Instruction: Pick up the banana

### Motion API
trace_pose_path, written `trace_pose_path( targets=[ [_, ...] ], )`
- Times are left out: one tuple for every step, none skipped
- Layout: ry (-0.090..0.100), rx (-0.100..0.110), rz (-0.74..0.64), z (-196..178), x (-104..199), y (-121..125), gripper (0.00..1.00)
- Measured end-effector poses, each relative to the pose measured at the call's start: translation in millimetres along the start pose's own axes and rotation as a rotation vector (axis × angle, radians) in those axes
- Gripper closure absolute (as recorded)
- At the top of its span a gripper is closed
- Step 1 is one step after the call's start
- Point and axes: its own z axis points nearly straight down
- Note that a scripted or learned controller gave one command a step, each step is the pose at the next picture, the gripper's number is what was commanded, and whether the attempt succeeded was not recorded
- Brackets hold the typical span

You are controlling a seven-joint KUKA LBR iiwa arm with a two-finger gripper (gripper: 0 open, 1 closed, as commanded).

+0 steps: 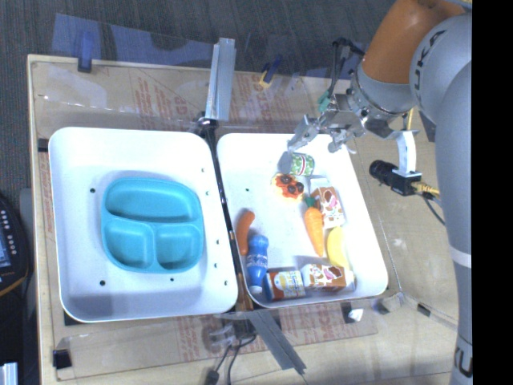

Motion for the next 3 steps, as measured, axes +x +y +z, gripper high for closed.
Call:
trace_pose_path(
  targets=[
    [0.000, 0.002, -0.007, -10, 1, 1, 1.00],
    [0.001, -0.001, -0.237, 73, -28, 27, 1.00],
    [-0.002, -0.006, -0.464, 163, -29, 28, 1.00]
  ],
)
